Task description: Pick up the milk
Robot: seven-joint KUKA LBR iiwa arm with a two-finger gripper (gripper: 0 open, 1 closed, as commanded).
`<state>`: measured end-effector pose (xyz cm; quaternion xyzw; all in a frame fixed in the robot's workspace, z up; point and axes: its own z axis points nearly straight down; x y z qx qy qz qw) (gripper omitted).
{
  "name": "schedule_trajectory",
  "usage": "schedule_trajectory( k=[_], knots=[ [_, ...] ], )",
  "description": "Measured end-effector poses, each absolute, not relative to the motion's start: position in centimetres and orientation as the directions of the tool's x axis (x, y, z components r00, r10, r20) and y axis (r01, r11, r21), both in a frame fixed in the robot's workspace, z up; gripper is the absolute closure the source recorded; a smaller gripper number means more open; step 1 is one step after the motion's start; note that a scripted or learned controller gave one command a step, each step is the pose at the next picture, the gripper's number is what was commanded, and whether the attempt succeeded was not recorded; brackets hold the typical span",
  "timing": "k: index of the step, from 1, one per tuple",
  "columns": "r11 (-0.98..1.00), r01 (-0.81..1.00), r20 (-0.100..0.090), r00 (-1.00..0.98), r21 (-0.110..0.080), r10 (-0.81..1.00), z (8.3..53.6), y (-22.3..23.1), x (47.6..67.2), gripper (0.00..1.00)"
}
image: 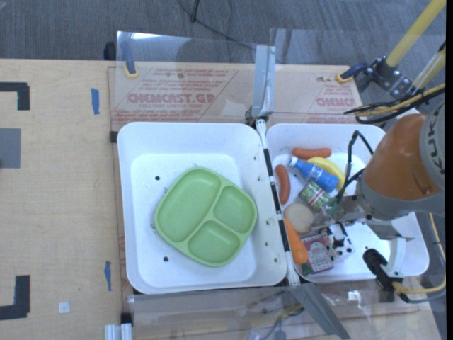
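Gripper (338,227) low in right bin (417,261), finger state can't tell. I'd re-center over milk (315,173), far-left w/ banana (327,167) touching.

The milk (313,173), a blue-and-white bottle, lies tilted in the right bin.

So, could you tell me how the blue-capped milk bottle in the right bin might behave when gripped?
The milk bottle lies on its side, and its rounded body would probably roll or slip if nudged. It looks like smooth, rigid plastic, so likely stiff and slippery. It rests against the banana, which may shift with it.
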<state>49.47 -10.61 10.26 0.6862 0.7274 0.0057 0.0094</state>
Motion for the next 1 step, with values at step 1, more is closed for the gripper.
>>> schedule_trajectory(
  k=[1],
  knots=[
    [-0.015, 1.0, 0.0, 0.015, -0.001, 1.0, 18.44, -1.87, 56.6, 1.0]
  ],
)
